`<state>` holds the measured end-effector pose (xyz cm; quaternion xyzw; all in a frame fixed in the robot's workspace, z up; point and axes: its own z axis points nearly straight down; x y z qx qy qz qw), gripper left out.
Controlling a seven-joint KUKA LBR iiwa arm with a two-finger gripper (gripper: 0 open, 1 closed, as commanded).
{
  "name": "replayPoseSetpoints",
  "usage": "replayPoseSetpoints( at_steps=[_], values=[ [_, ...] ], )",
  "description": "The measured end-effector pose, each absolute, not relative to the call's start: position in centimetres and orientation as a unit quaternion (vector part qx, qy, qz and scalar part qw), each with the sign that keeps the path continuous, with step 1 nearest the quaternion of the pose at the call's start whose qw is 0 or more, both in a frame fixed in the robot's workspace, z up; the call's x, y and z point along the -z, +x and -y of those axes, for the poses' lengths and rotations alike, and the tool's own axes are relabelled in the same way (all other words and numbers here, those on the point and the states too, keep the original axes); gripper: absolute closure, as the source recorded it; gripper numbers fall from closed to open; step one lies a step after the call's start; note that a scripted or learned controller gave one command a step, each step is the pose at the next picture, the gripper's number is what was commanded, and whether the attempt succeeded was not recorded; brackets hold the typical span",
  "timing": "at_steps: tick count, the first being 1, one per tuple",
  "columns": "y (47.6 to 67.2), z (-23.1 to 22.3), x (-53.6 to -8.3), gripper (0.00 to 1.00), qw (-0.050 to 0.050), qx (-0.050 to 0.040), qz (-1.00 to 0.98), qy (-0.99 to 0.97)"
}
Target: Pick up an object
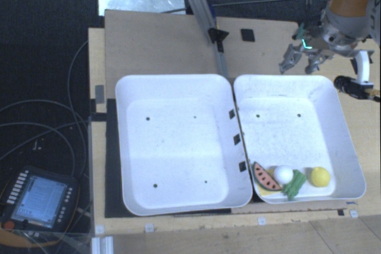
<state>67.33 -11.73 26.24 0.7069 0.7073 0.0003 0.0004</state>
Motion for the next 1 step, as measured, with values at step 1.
replayPoseSetpoints(
  at_steps=[1],
  values=[
    [67.33,11.72,-26.24,0.0,0.0,-0.0003,-0.707,0.707]
  ],
)
